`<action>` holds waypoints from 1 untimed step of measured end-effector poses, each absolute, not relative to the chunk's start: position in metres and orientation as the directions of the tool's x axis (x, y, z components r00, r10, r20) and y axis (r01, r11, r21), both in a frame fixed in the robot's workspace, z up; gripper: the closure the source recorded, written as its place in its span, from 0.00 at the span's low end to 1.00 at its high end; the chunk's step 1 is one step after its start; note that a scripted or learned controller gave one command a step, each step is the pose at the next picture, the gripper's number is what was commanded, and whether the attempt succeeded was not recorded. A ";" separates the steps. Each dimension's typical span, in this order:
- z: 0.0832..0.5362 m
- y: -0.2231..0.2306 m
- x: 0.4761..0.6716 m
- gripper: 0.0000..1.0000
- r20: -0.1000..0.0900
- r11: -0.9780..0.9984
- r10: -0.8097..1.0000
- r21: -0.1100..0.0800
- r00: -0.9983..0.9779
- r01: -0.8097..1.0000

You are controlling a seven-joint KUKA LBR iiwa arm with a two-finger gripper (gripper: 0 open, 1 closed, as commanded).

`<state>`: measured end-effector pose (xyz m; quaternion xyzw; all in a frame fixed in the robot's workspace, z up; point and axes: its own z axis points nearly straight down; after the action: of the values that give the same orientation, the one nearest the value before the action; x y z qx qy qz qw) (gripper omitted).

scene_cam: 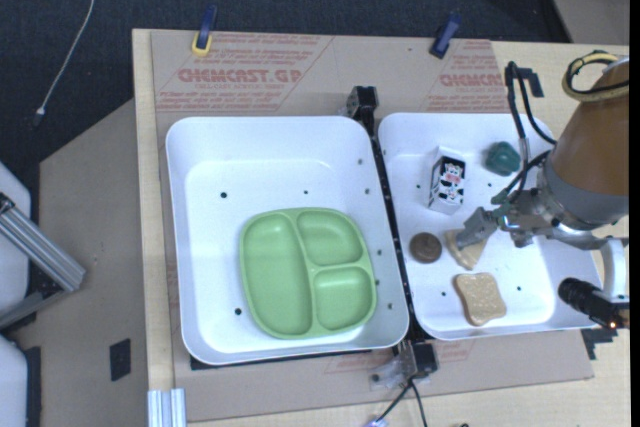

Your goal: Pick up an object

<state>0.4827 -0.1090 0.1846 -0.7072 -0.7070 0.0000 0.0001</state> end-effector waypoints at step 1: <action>0.125 -0.116 0.484 0.00 0.002 -0.001 1.000 -0.008 0.001 1.000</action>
<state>0.4839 -0.1162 0.1249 -0.7075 -0.7067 0.0021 0.0036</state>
